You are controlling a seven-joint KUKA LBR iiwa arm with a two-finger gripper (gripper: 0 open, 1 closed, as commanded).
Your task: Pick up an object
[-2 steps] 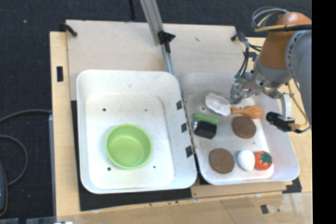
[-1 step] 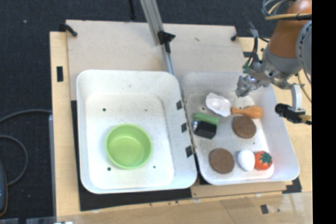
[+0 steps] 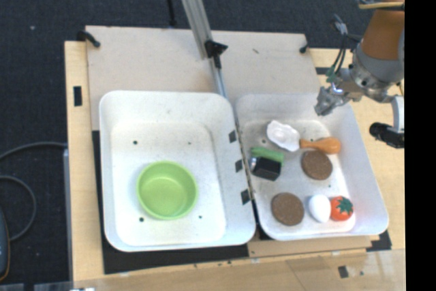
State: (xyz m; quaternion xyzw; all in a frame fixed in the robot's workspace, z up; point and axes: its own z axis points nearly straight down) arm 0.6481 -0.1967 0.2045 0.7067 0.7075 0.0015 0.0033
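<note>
The right bin [image 3: 364,167] holds a white crumpled piece [image 3: 282,135], an orange carrot-like stick [image 3: 321,144], two brown round discs [image 3: 317,165] [image 3: 287,208], a white egg [image 3: 319,208], a red tomato-like toy [image 3: 341,208] and a green-and-black block [image 3: 266,163]. My gripper [image 3: 325,104] hangs over the bin's far right corner, above and to the right of the white piece, with nothing seen in it. The arm's orange band [image 3: 383,31] is at the upper right.
The left bin [image 3: 116,146] holds a green bowl [image 3: 167,189]. A slanted metal pole [image 3: 194,3] rises behind the bins, ending at a black clamp [image 3: 215,50]. A tan board [image 3: 272,58] lies behind the bins, and dark floor surrounds the bench.
</note>
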